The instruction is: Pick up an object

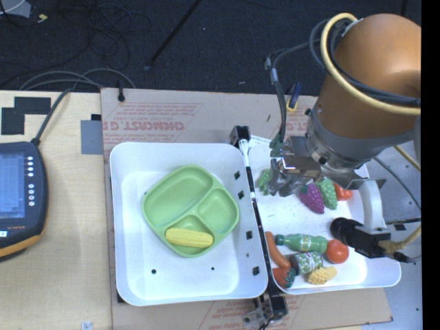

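Note:
My gripper (pixel 280 181) is low over the upper left part of the right bin (pixel 385 278), under the big orange and grey wrist. A small green toy (pixel 263 179) lies just to its left, against the bin's wall. Purple grapes (pixel 313 198) lie just to its right, with a green vegetable (pixel 328 192) and a red piece (pixel 343 194) beside them. Nearer the front lie a green bottle (pixel 303 242), a red tomato (pixel 337 251), an orange carrot (pixel 277 251), a small can (pixel 308 261) and a yellow corn piece (pixel 321 275).
The left bin (pixel 130 267) holds a green divided plate (pixel 189 201) with a yellow corn cob (pixel 189 237) in its front compartment. A handheld control pendant (pixel 17 191) lies on the bench at far left. The arm's bulk hides the right bin's back part.

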